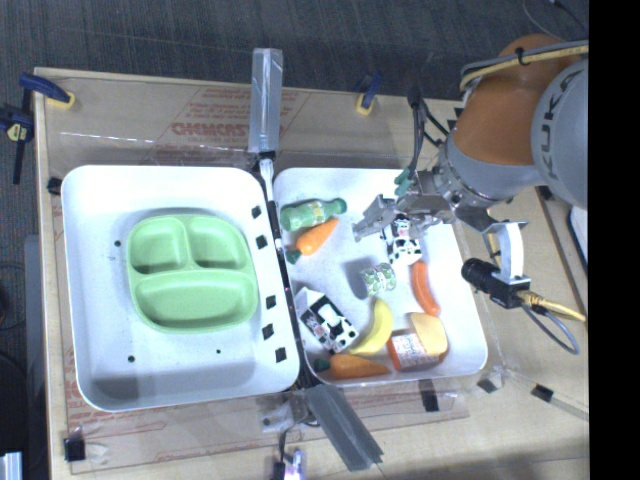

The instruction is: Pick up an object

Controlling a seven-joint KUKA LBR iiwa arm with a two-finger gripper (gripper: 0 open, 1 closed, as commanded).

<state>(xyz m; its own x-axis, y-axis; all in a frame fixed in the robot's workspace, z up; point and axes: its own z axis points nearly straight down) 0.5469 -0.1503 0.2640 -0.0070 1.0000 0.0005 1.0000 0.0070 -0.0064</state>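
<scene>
My gripper (396, 220) hangs over the upper middle of the right bin (462, 298). A small black-and-white spotted toy (403, 247) sits right beneath it, touching or nearly touching; I cannot tell whether it is gripped. Left of the gripper lie a green bottle (312, 211) and a carrot (317, 236). Below it are a small green-and-white can (380, 279) and a red sausage (424, 287). Near the bin's front edge lie a black-and-white box (326, 320), a banana (374, 328), a second carrot (352, 366) and an orange-yellow block (420, 341).
The left bin (90, 358) holds a green divided plate (191, 273). A black-clipped divider (272, 268) separates the bins. The arm's orange band (505, 93) looms over the right bin's back right corner, and a black cable fitting (495, 280) juts past its right rim.
</scene>
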